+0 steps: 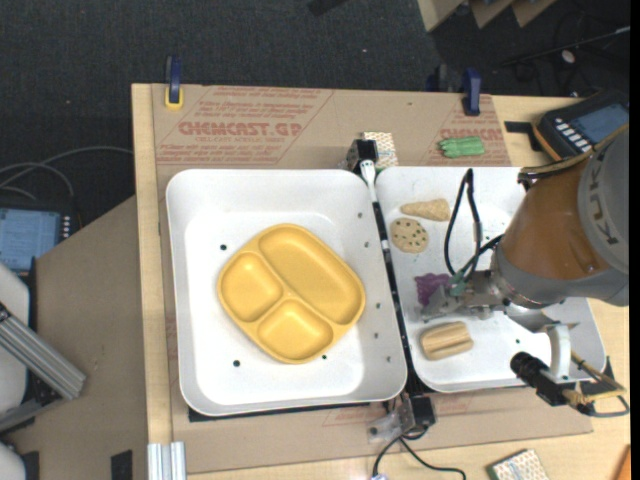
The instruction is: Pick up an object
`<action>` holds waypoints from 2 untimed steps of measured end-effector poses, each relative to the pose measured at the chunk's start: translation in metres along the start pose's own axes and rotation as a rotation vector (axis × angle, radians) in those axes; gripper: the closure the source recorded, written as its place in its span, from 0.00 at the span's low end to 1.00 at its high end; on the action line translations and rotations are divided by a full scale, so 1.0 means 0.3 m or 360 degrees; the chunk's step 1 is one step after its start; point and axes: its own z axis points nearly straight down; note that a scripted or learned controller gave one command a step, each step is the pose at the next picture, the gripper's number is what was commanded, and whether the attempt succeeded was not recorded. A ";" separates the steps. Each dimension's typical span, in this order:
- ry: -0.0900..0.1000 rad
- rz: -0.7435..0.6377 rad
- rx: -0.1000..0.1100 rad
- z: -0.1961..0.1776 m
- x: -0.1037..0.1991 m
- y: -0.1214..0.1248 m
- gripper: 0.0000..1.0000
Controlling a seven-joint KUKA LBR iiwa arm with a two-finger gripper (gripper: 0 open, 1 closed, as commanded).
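In the right bin [500, 373] lie a round cookie [408, 234], a tan cracker-like piece [426, 210], a purple object [431, 287] and a tan bread-like block [446, 340]. My gripper [462, 299] hangs low over the bin's left part, just right of the purple object and just above the tan block. The wrist and cables hide its fingertips. A yellow three-compartment plate [290, 291] sits in the left bin [200, 218].
A green object [461, 148] lies on the cardboard behind the right bin. A small patterned block [378, 150] stands at the back between the bins. The arm's bulky body [560, 238] covers the right bin's right side. Blue clamps hold the board's far edge.
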 end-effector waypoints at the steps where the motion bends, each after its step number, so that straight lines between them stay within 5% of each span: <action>1: 0.0001 -0.0007 -0.0003 0.036 -0.007 0.167 0.00; 2: 0.0001 -0.0004 -0.0003 0.000 -0.008 0.162 1.00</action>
